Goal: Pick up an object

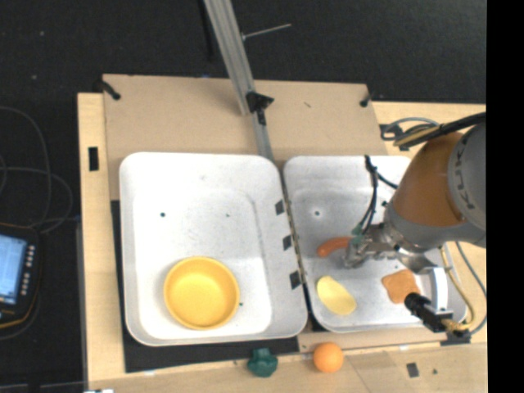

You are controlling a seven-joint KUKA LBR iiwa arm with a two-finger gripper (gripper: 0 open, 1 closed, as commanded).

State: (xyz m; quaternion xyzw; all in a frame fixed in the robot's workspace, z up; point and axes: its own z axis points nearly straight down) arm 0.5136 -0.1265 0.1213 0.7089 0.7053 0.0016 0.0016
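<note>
We saw the arm (pixel 438 191) reaching in from the right over the right bin (pixel 327 187), its jaws (pixel 358 250) lowered beside a small red-orange piece (pixel 331 246); whether they were clenched we could not tell. A pale yellow piece (pixel 335 295) and an orange piece (pixel 399 285) lay nearby. The left bin (pixel 196 195) held a yellow bowl (pixel 201 292). An orange ball (pixel 327 357) and a green object (pixel 262 363) sat on the bench (pixel 164 113).
</note>
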